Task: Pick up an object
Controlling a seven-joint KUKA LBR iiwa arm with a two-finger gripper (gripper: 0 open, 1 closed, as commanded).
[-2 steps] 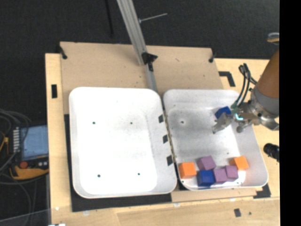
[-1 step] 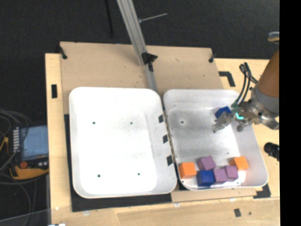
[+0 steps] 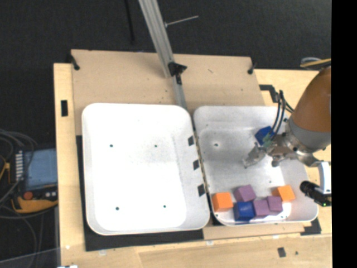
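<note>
My gripper (image 3: pixel 263 159) hangs over the middle of the right bin (image 3: pixel 223 128), with its two grey fingers (image 3: pixel 250 158) spread apart and bare white floor between them. It is open and holds nothing. Several blocks lie along the bin's near edge, below the gripper: an orange block (image 3: pixel 222 201), a purple block (image 3: pixel 244 194), a blue block (image 3: pixel 244 211), two more purple blocks (image 3: pixel 261 207) (image 3: pixel 274 204) and a second orange block (image 3: pixel 285 192). A small blue part (image 3: pixel 263 134) sits on the wrist above the fingers.
The left bin (image 3: pixel 139 166) lies beside the right one, with a raised divider (image 3: pixel 196 161) between them. A slanted metal rail (image 3: pixel 159 32) runs from the top down to the bins' far edge. Cables and a pendant (image 3: pixel 34 175) lie off the bench at left.
</note>
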